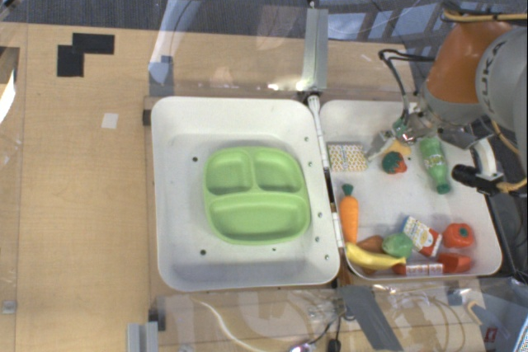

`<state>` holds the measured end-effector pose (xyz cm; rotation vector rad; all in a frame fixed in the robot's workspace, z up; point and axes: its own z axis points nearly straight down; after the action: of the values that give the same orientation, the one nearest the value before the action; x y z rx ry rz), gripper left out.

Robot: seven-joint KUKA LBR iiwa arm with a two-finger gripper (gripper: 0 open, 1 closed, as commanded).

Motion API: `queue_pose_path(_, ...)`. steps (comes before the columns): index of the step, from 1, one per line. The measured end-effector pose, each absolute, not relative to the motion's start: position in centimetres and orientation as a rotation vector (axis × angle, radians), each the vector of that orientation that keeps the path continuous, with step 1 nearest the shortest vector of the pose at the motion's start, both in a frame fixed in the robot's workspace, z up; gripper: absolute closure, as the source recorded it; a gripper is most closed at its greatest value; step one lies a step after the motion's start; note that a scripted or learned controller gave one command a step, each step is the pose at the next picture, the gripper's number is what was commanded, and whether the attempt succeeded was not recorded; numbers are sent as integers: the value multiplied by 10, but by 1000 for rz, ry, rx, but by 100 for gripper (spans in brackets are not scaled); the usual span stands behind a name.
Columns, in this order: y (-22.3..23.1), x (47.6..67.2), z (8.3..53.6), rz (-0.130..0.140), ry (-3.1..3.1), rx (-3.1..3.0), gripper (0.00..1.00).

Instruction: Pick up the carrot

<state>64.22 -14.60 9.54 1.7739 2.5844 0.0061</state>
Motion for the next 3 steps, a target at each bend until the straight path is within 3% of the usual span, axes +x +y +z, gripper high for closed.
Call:
queue_pose_path(1, -112, 671, 176, 6, 2463, 1941, 0)
queue_pose_path(2, -130, 618, 103, 18, 2437, 1952, 0)
queue_pose_path(3, -147, 661, 98, 23, 2499, 1868, 0)
